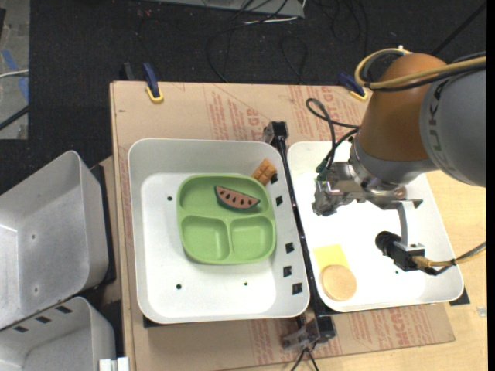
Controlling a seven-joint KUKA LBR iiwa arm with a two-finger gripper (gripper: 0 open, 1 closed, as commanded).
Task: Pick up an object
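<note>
My gripper (328,197) hangs over the left part of the right bin (441,230), close to its surface. Below it in that bin lie a flat yellow square (329,255) and a round tan disc (339,282), touching each other, both apart from the gripper. In the left bin (155,199) a green divided plate (228,238) carries a watermelon slice (236,199) in its top compartment. A small orange waffle-like piece (265,172) lies just beyond the plate's upper right corner. The arm's bulk hides the back of the right bin.
The divider between the two bins (294,222) runs just left of the gripper. Grey tubs (46,222) stand off the bench at the left. Cables trail over the dark floor behind the bench.
</note>
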